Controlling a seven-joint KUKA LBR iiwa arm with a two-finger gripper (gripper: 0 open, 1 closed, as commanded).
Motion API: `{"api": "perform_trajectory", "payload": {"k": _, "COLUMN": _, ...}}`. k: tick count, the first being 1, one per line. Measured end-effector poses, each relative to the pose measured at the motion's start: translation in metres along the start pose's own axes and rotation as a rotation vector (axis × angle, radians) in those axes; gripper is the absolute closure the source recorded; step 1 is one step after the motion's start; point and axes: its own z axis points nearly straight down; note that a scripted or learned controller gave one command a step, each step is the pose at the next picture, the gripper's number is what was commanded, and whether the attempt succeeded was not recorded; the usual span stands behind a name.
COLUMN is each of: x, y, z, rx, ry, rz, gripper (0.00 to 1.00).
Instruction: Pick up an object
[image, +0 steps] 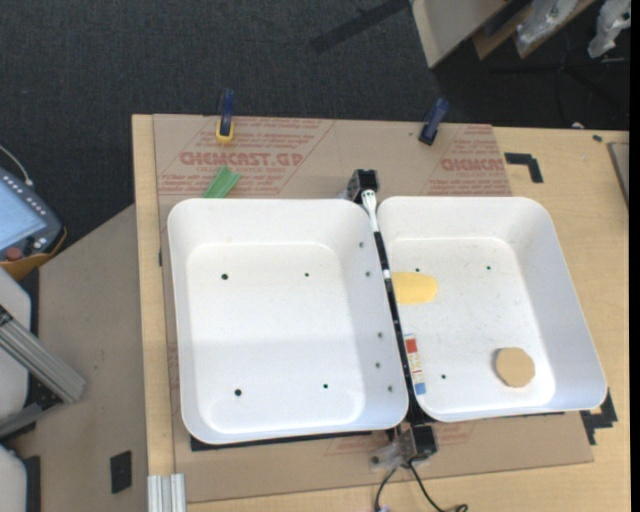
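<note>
Yellow piece (414, 289) and tan disc (515, 367), perhaps cork, lie in right bin (560, 260).

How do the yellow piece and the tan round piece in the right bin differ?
The yellow piece is brighter and oblong; the tan round piece is duller and disc-like. The yellow piece sits near the bin's left wall, the tan one toward the near right corner. Both lie flat in the right bin.

Right bin (560, 300) holds a slab (414, 289); a disc (515, 367) lies nearer.
</note>
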Motion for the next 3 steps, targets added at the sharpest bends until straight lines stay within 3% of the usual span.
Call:
{"api": "perform_trajectory", "payload": {"k": 1, "x": -0.004, "y": -0.002, "z": -0.011, "rx": -0.002, "ry": -0.004, "rz": 0.006, "gripper": 1.0}}
{"api": "perform_trajectory", "payload": {"k": 3, "x": -0.003, "y": -0.001, "z": -0.033, "rx": -0.012, "ry": -0.008, "rz": 0.004, "gripper": 1.0}}
